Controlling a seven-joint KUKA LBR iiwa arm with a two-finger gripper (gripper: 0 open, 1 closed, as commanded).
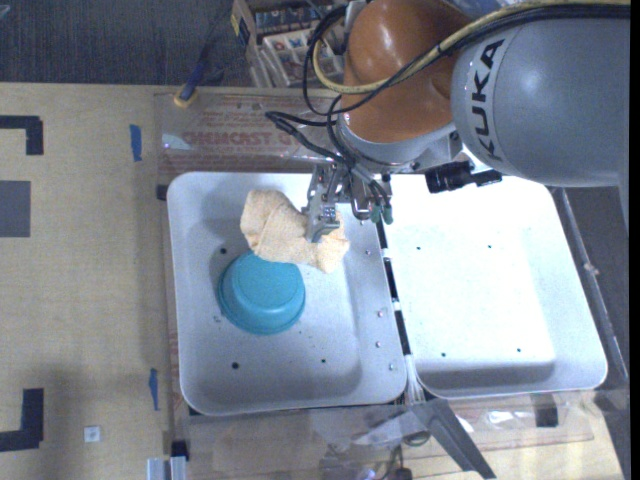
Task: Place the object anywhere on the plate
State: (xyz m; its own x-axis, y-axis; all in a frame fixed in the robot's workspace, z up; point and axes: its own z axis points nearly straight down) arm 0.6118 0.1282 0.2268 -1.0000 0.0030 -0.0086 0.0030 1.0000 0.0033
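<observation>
A round blue plate (262, 293) lies in the left bin (200, 368), towards its left middle. A crumpled tan cloth-like object (275, 230) lies just behind the plate, touching its far rim. My gripper (322, 216) hangs low over the right end of the tan object, at the bin's back right. The arm's wrist and orange band hide much of the gripper from above. Whether the tan object is gripped cannot be seen.
The right bin (490, 288) sits beside the left one, with a raised divider edge (392, 288) between them. The arm's large grey body covers the back of the right bin. Boxes and cables lie beyond the bins at the top.
</observation>
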